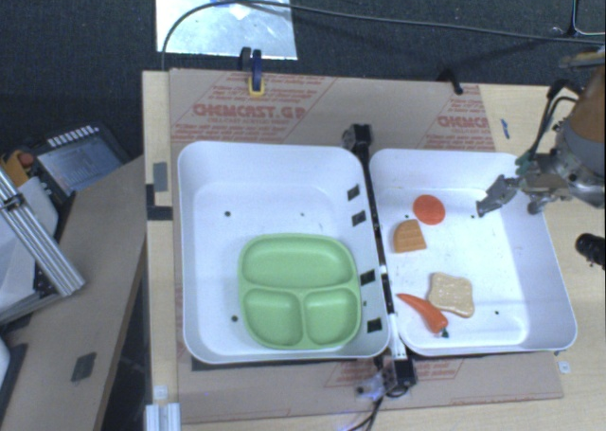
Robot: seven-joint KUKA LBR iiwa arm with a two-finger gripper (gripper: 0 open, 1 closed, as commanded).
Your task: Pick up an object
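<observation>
From above, the gripper (pixel 494 197) hangs over the right bin (pixel 544 278), its dark fingers looking slightly spread with nothing between them. The orange disc (pixel 429 209) lies nearest, to its left; the wedge (pixel 409 237), toast slice (pixel 451 295) and chili pepper (pixel 421 311) sit further down. These pieces are flat and close, so I'd worry a descent pinches an edge and skids one away.

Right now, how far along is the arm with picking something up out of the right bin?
Nothing looks picked yet. The round orange-red disc, the orange wedge-shaped piece, the tan toast slice and the red-orange chili pepper all lie on the floor of the right white bin. In hand: the two-finger gripper sits above that bin's upper right, apart from all four. Left: descending, grasping and lifting one.
</observation>
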